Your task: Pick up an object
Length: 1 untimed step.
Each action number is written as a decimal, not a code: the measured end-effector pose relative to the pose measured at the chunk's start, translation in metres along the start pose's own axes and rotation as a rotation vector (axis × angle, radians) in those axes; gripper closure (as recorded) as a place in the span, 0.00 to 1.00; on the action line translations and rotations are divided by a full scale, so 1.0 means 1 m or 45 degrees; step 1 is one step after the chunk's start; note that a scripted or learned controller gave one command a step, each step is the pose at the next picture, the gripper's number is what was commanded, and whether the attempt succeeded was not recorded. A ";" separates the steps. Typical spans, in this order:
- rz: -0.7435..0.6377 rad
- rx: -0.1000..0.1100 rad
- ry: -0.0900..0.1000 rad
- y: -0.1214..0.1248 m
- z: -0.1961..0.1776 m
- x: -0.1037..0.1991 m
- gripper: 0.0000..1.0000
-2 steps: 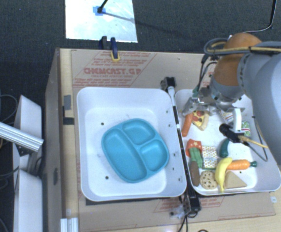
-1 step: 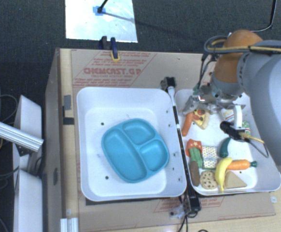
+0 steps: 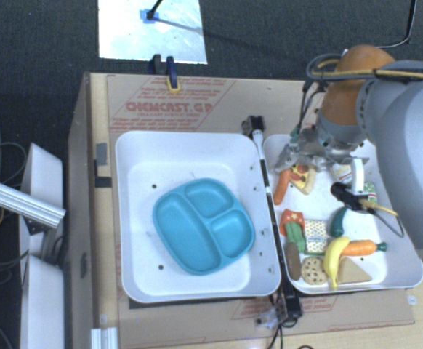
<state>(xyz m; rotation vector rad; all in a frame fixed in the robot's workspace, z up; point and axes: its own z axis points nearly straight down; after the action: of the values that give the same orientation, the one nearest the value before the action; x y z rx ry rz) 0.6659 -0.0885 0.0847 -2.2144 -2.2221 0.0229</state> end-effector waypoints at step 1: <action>0.003 -0.020 0.008 -0.017 0.000 0.003 0.00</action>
<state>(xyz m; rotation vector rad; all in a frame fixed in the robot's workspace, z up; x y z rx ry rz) 0.6488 -0.0853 0.0853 -2.2217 -2.2249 -0.0015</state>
